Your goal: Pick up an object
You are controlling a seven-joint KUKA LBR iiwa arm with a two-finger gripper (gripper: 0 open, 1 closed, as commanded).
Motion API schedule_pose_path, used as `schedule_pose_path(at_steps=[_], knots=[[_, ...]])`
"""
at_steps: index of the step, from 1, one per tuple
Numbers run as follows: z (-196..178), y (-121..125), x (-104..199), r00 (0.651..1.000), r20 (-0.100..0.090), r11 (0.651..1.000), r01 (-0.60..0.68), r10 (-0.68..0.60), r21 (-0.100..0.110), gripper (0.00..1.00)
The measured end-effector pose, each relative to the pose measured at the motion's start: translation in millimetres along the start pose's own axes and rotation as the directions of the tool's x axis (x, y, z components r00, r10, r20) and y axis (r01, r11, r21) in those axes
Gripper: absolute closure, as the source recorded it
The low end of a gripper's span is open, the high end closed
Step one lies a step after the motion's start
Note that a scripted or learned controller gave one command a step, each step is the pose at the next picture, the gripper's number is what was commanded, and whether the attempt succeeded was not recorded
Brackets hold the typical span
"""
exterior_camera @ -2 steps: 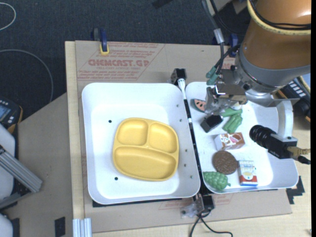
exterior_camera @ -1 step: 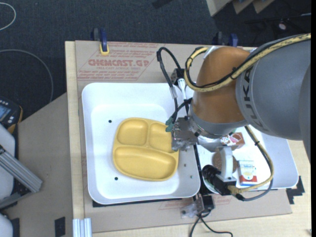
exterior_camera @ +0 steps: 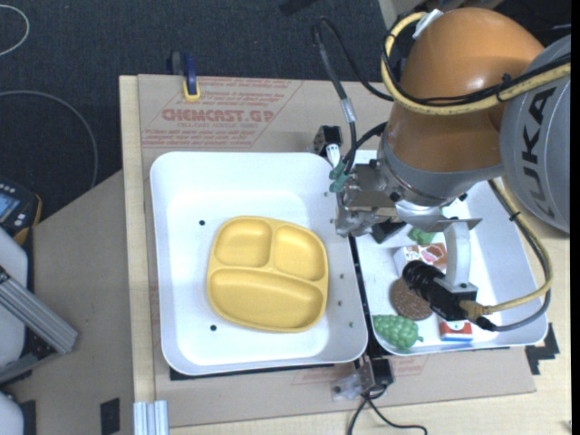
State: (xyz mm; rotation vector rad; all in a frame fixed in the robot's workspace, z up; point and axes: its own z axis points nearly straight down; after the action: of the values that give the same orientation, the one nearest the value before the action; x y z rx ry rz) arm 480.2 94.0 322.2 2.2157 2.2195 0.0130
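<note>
Nearest, at 7 o'clock in the right bin [exterior_camera: 497, 234]: a knobbly green toy [exterior_camera: 396, 331], just beside a brown disc [exterior_camera: 405, 303] at its 1 o'clock. Farther back, at 9 o'clock from these, a yellow divided plate [exterior_camera: 268, 273] mid left bin [exterior_camera: 181, 188]. Farthest, over the right bin's 11 o'clock corner, the gripper [exterior_camera: 391, 228] under the orange wrist [exterior_camera: 453, 62]; open or closed, cannot tell.

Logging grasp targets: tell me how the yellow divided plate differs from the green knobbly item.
The yellow divided plate is far larger than the green knobbly item. The plate is smooth, with three compartments; the item is bumpy. The plate lies alone in the view's left bin; the item shares the right bin with other things.
</note>
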Motion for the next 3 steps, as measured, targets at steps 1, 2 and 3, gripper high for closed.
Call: schedule_pose_path(at_steps=[1,2,3], knots=[[-129.3,1.5,-28.3,1.000,-0.001,1.000,-0.003,0.003,-0.008,1.00],[-49.4,-1.1,-13.3,1.000,0.003,1.000,-0.002,0.002,0.018,1.00],[-63.9,0.2,-13.7,1.000,0.002,1.000,0.000,0.000,0.007,1.00]])
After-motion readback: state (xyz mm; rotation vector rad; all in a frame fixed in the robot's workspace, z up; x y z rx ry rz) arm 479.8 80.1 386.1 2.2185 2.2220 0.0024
